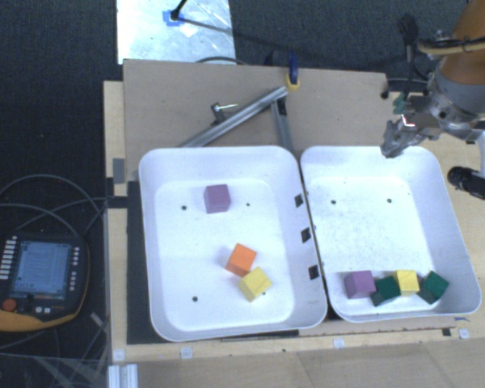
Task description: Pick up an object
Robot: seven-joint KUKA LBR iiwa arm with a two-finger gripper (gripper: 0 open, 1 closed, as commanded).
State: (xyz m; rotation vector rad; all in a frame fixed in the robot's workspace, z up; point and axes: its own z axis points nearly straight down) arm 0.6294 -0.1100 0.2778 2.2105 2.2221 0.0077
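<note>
Two shallow white plastic bins sit side by side: the left bin [158,241] holds a purple [217,198], an orange [241,258] and a yellow cube [255,283], spread well apart. The right bin [449,217] has four small cubes [394,284] clustered along its near wall. The gripper [394,143] hovers at that bin's far rim, holding nothing; finger state is unclear.

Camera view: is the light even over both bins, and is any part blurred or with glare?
In the camera view, both white bins, left and right, look bright and evenly lit, with soft short shadows beside the cubes; the foil sheet at the top glares; the gripper looks slightly blurred; the cubes stay fairly sharp.
</note>
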